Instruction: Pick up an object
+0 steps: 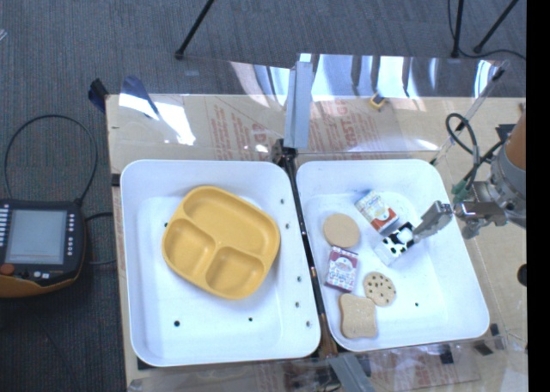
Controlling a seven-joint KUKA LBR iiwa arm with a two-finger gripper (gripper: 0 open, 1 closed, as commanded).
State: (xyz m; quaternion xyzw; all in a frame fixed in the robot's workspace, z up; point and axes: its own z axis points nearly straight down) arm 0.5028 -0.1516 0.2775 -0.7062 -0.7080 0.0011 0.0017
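Observation:
The right bin (447, 296) holds several small toy foods. A round tan cookie (341, 230) lies near its middle, with a red packet (342, 268) just below it. A white and orange carton (376, 210) lies tilted beside a small black-and-white carton (394, 244). Toward the front sit a chocolate-chip cookie (378, 288) and a slice of toast (357, 315). My gripper (412, 233) reaches in from the right, low over the bin. Its tip is at the black-and-white carton's right edge.
The left bin (146, 313) carries a yellow divided plate (222, 241). A metal divider (305, 253) separates the bins. Cables and the arm's wrist (494, 205) hang over the right bin's right rim. A teach pendant (39, 240) lies on the floor to the left.

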